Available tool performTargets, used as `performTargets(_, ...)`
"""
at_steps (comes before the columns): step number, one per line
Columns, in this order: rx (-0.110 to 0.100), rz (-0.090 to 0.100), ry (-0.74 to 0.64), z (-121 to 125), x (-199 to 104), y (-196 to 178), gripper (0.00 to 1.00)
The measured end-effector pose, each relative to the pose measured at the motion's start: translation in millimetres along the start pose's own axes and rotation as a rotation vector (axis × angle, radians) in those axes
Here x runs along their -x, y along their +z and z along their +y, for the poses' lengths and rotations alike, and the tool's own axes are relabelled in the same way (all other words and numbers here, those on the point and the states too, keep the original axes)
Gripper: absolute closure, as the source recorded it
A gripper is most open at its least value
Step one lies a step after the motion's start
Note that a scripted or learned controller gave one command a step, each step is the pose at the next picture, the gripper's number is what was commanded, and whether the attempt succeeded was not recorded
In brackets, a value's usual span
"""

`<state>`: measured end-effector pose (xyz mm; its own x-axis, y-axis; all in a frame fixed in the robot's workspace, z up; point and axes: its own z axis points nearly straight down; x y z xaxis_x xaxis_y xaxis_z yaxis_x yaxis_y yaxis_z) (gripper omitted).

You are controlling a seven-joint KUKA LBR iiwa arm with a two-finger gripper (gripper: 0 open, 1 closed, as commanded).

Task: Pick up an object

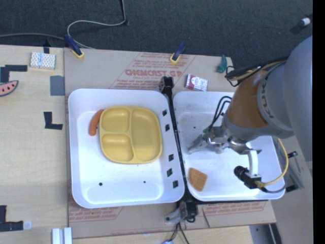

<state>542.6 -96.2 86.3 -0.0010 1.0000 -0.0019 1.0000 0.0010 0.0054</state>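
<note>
The gripper (199, 144) hangs low over the bare middle of the right bin (223, 194), fingers slightly apart and holding nothing, probably placed to drop onto the brown cracker (197, 179) just below it, while the yellow plate (130, 134) and sausage (94, 122) sit in the left bin (122, 192).

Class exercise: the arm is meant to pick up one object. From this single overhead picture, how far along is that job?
Done: the gripper has reached into the right bin. In hand: nothing visible between its fingers; it sits above the brown waffle piece, apart from it. Left: the whole pick. The yellow divided plate and orange sausage lie in the left bin.
</note>
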Motion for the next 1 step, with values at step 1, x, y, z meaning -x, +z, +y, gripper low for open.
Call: performTargets(1,0.001,-0.001,0.001,0.4,0.8,-9.7,1.00)
